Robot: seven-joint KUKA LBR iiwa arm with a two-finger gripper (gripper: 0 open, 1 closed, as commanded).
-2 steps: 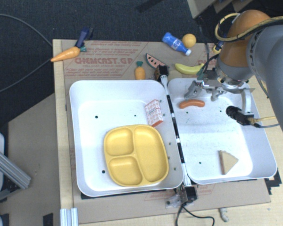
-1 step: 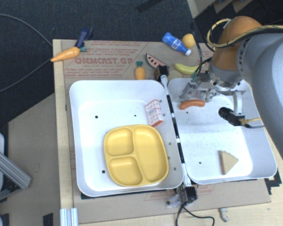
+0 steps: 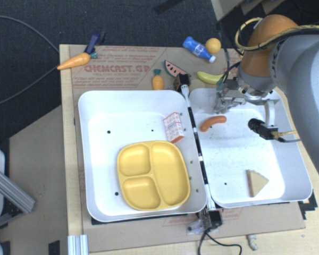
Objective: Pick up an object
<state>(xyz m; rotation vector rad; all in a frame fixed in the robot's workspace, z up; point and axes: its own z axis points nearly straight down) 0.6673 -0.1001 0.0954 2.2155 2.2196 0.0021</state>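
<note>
The arm (image 3: 287, 52) reaches in from the right, wrist bent down over the right bin (image 3: 287, 190); its gripper (image 3: 225, 104) hangs just above the sausage (image 3: 212, 122). Whether it grips, I cannot tell.

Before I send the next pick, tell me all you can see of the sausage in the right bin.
The sausage is a small toy hot dog, reddish orange with a smooth plastic-like sheen, slightly curved with rounded ends. It lies flat on the floor of the right bin in its upper left part, long axis running left to right and tilted a little. It looks whole. The gripper hangs just above and to its right, and nothing appears to touch it but the bin floor.
</note>
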